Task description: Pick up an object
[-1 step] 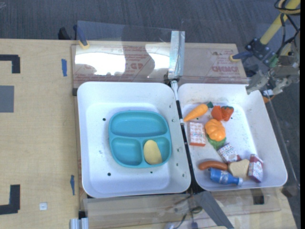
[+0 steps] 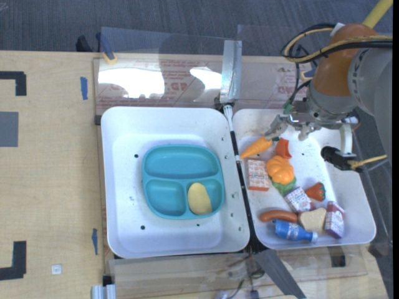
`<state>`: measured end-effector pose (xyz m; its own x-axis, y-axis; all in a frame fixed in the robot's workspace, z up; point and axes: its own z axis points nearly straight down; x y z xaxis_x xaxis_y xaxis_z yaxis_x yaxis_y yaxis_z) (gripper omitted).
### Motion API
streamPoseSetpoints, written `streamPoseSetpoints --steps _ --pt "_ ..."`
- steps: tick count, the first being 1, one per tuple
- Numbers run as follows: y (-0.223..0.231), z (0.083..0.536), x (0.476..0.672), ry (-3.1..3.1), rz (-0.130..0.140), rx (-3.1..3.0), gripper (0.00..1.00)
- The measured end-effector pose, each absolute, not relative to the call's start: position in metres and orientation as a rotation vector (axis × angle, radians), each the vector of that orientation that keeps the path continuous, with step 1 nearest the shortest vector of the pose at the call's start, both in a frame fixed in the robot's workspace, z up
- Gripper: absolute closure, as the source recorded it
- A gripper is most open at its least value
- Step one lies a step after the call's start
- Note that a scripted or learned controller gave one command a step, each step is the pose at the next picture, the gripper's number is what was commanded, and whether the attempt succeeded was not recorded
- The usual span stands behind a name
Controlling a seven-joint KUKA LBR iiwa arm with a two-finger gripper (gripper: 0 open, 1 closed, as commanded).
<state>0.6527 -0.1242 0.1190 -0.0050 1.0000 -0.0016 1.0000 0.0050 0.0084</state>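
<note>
Two white bins sit side by side on the bench. The left bin (image 2: 118, 167) holds one teal tray (image 2: 163, 167) with three compartments, and one yellow potato (image 2: 199, 199) lies in the near right compartment. The right bin (image 2: 358, 198) holds nine small toy things. One carrot (image 2: 257, 147) lies at the far left, with one small red piece (image 2: 283, 147) just beside it on the right. One orange-and-green pepper (image 2: 280, 170) sits near the middle, and one carton (image 2: 257, 174) lies to its left. One small white packet (image 2: 298, 199) lies nearer, with one red-orange piece (image 2: 316, 192) to its right. Along the near side are one sausage (image 2: 278, 216), one blue bottle (image 2: 294, 231), one bread slice (image 2: 313, 218) and one dark red packet (image 2: 335, 220) at the right. The gripper (image 2: 288, 128) hangs over the far part of the right bin, above the carrot and the red piece, its fingers spread apart with nothing between them.
</note>
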Motion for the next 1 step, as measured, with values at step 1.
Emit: streamPoseSetpoints --steps 1 --pt "-0.1161 0.1034 0.6317 2.328 0.027 2.056 0.0"
